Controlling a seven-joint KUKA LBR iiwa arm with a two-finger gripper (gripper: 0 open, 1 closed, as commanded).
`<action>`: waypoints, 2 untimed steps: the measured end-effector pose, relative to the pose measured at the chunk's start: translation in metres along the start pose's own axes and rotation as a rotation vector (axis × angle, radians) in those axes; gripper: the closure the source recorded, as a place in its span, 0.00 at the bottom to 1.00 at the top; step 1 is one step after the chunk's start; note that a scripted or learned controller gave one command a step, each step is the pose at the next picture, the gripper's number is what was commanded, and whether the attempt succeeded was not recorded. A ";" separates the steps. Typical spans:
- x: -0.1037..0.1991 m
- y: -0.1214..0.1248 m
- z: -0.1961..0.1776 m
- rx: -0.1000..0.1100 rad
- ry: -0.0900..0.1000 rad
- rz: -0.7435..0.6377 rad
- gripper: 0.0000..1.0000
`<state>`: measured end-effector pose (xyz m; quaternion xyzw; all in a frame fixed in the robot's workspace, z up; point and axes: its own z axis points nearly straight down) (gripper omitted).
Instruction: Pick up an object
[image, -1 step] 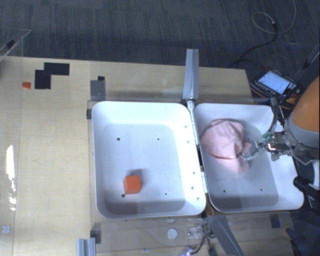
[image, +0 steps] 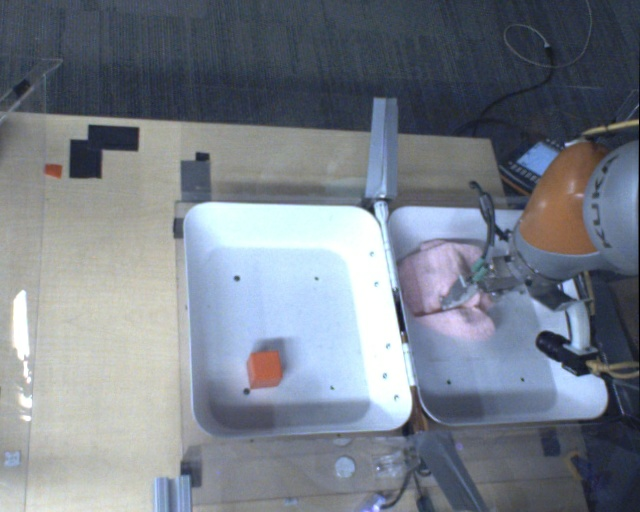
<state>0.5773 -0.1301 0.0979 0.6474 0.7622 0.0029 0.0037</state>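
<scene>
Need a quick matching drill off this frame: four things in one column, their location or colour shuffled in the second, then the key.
Things:
1. orange block
2. pink cloth
3. gripper
4. black L-shaped marker

Descriptions:
A. on the bench top, far left of both bins
B. at the pink cloth in the right bin
C. lower part of the left bin, lying alone
D. crumpled at the upper left of the right bin

Pairs: 1-C, 2-D, 3-B, 4-A
</scene>
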 end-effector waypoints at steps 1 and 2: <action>0.000 0.003 -0.012 -0.007 -0.001 -0.001 1.00; 0.054 0.080 -0.088 0.001 0.000 -0.053 1.00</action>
